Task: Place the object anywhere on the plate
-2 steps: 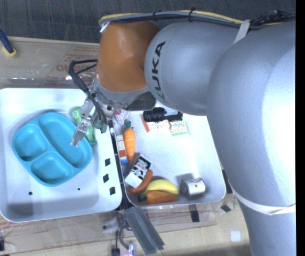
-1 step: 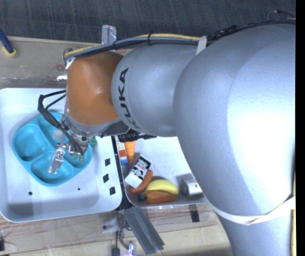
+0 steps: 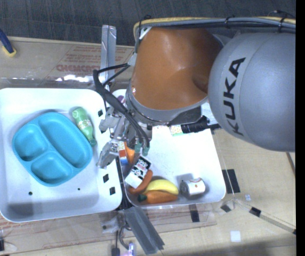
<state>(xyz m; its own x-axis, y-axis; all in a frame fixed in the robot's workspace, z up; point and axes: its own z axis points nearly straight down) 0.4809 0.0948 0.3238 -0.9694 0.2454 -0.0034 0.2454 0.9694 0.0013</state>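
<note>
Which object is meant can't be told for sure: several small items lie in the right bin, none on the plate. A banana lies near the bin's front wall, touching an orange carrot-like piece just in front of it; a black-and-white carton leans at their left, and a grey-and-red can lies on its side just right of the banana. The gripper hangs over the bin's left edge, w/ something orange at its tips, but whether the fingers clamp it or how far apart they stand can't be told. The blue three-section plate sits in the left bin, tilted diagonally, w/ a green bottle lying beside its upper right rim. The KUKA arm, orange band and grey housing, covers the right bin's rear.
</note>
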